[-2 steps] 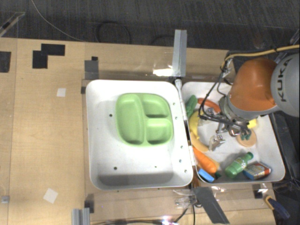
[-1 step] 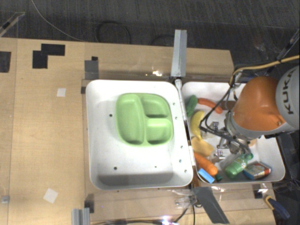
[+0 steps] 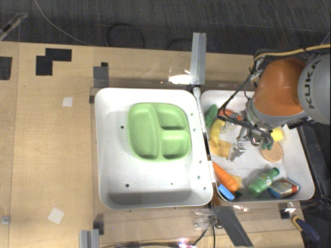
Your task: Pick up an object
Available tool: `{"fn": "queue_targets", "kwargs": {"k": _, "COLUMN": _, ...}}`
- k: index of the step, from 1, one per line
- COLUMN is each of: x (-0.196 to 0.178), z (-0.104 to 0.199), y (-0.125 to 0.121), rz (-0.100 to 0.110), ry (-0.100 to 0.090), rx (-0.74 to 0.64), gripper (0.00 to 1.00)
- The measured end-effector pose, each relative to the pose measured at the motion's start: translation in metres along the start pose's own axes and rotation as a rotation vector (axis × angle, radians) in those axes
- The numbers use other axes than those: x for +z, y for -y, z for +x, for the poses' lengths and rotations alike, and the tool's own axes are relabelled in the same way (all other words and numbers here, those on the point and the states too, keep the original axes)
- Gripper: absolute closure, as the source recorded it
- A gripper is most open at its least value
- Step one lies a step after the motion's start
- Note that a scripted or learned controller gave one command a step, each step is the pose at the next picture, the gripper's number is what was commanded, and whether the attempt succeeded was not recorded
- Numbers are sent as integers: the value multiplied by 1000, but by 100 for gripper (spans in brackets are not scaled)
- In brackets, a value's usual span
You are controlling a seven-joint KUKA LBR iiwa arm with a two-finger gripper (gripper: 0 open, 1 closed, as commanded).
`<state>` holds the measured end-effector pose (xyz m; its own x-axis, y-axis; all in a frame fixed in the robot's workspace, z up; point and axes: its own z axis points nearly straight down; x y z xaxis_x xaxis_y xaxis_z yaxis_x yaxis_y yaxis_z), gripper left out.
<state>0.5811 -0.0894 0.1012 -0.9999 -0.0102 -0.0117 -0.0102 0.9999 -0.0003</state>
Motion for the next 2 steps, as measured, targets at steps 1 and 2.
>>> {"fn": "queue_targets", "kwargs": {"k": 1, "x": 12, "z": 5, "y": -1, "rz": 1, "ry": 1, "rx": 391, "gripper": 0}}
{"fn": "queue_targets", "kwargs": {"k": 2, "x": 12, "z": 8, "y": -2, "rz": 1, "ry": 4, "rx": 426, "gripper": 0}}
